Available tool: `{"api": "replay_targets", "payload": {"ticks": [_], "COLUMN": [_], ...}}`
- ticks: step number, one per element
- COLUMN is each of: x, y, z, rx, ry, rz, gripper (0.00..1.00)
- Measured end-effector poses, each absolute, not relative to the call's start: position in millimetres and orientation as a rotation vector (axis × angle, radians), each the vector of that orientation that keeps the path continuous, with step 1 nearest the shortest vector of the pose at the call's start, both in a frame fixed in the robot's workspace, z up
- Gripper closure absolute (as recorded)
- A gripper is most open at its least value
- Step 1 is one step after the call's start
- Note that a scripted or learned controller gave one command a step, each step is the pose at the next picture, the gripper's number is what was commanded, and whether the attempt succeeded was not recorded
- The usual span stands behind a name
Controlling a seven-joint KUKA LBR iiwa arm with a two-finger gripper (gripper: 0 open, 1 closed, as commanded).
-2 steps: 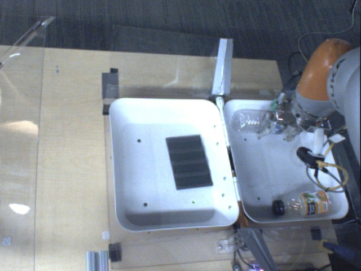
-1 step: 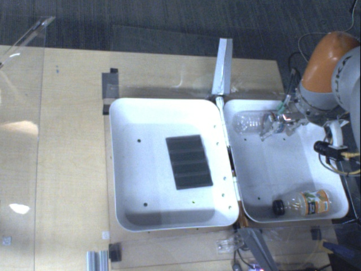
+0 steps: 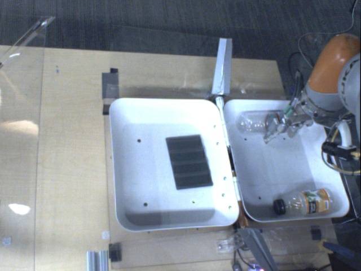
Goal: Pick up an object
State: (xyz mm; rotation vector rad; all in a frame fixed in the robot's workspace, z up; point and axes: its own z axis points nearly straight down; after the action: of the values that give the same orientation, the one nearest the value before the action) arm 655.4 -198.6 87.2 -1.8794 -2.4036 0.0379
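**Gripper low in the right bin, next to a clear bottle**

The bench [image 3: 62, 168] is of light wood and it carries two shallow white bins side by side. In the left bin [image 3: 127, 168] there is one dark ribbed rectangular pad [image 3: 189, 161], lying flat near the middle, a little turned against the walls of the bin.

The right bin [image 3: 282, 174] contains two bottles. A clear plastic bottle [image 3: 252, 122] lies on its side in the far left corner of this bin, close to the wall that is shared with the left bin. A second bottle with a black cap and a yellowish label [image 3: 303, 203] lies on its side near the front wall, with the cap pointing to the left. The two bottles are well apart from each other.

The arm [image 3: 333, 78] comes in from the right, and its orange band is above the far right corner of the right bin. The gripper [image 3: 277, 126] is down in the far part of this bin, just beside the right end of the clear bottle. The two fingers seem slightly apart, with a small gap between the tips, and I see no object between them. I cannot tell if one finger touches the clear bottle, because the bottle is transparent and its edge is not sharp there
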Motion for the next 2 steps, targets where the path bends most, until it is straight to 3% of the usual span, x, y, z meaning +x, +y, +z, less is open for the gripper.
{"api": "replay_targets", "payload": {"ticks": [1,2], "x": [649.8,650.5], "y": [-201,-189], "z": [87,87], "rx": [-1.587,-1.579], "ry": [-2.628,-2.647], "rz": [0.060,0.063], "gripper": [0.00,0.00]}}
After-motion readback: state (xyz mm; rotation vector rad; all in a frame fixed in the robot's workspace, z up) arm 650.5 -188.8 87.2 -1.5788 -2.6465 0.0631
